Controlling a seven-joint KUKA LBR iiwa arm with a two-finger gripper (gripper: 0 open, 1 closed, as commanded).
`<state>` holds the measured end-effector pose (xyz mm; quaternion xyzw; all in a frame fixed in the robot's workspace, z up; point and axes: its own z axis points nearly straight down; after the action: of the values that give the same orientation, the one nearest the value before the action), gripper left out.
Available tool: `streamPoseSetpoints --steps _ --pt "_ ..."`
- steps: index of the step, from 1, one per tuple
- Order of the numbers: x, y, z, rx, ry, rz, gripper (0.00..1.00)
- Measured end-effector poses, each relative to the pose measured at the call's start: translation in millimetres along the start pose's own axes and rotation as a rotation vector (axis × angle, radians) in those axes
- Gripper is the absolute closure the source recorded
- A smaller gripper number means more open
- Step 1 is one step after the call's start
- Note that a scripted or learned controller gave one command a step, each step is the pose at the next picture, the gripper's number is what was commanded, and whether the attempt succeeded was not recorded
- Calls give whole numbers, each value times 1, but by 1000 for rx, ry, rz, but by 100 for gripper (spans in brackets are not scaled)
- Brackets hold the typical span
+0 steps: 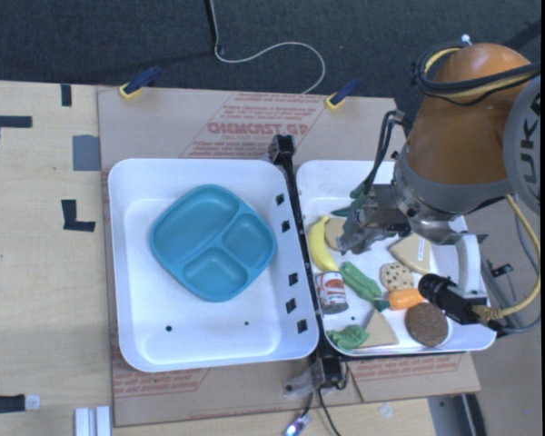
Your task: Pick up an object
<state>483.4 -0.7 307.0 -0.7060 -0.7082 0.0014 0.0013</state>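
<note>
My gripper (356,228) hangs low over the right bin (330,176), just right of a yellow banana (321,244) and above a green pepper piece (361,281). The grey wrist with its orange band covers the bin's far right part. Toy food lies below the gripper: a small can with a red label (332,292), a chocolate-chip cookie (395,275), an orange carrot (402,299), a brown round patty (427,324), a tan bread wedge (380,331), a green leaf (348,337) and a pale cheese wedge (412,253). Whether the gripper has anything in it is not visible.
The left bin (127,271) holds a blue three-compartment plate (214,242). A black clipped divider (295,243) runs between the bins. Both bins rest on a cardboard sheet (245,125) held by clamps. A white cable (263,53) loops behind.
</note>
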Motion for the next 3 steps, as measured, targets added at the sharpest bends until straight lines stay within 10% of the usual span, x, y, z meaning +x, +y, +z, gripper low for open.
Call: streamPoseSetpoints --steps 1,2,3 --pt "19 75 74 1 -1 0 100" --pt "-19 26 -70 -16 -1 5 100" --pt "-10 -1 -70 -3 0 1 100"
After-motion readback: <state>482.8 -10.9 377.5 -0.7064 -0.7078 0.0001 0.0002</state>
